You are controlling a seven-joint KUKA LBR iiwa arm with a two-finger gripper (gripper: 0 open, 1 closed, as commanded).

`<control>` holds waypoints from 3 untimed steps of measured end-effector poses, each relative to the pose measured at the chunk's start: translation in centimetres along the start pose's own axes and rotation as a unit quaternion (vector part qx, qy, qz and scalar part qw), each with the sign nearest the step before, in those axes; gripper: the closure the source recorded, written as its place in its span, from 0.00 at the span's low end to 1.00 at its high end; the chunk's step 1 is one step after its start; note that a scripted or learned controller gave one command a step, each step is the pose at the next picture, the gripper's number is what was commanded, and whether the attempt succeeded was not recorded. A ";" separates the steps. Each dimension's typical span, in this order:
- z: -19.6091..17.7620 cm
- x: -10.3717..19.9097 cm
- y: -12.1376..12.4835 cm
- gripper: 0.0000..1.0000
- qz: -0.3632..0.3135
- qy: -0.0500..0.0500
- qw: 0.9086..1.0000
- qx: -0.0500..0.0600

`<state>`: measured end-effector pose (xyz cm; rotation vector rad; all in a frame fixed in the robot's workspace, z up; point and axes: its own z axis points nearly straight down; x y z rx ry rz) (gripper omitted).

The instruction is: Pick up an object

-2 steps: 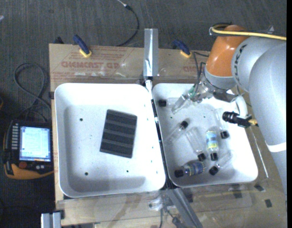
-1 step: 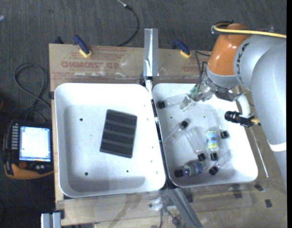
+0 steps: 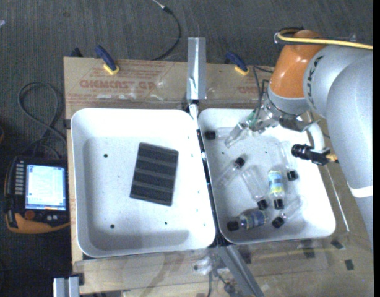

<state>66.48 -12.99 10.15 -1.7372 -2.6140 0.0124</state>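
Bottles (image 3: 264, 193), clear with black caps, lie scattered in right bin (image 3: 329, 224), long axes mixed; blue-labelled bottle (image 3: 253, 219) near its front edge lies cap left. Label text unreadable. Board (image 3: 131, 85) along desk's back edge reads "CHEMAST". Pincer (image 3: 250, 124) over right bin's back; grip state cannot tell.

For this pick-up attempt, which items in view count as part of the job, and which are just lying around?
Part of the job:
- gripper, over the right bin's far end
- small clear bottles with dark caps, scattered in the right bin
- dark ribbed pad, lying flat in the left bin

Just lying about:
- handheld pendant, left of the bench
- blue clamps on the board's far edge
- cable on the floor
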 end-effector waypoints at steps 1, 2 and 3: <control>-0.8 0.0 -0.2 1.00 0.000 0.002 1.000 0.004; -0.8 0.0 -0.1 0.00 0.000 0.001 1.000 0.003; -11.0 -7.6 -3.2 0.00 -0.086 -0.001 0.996 -0.004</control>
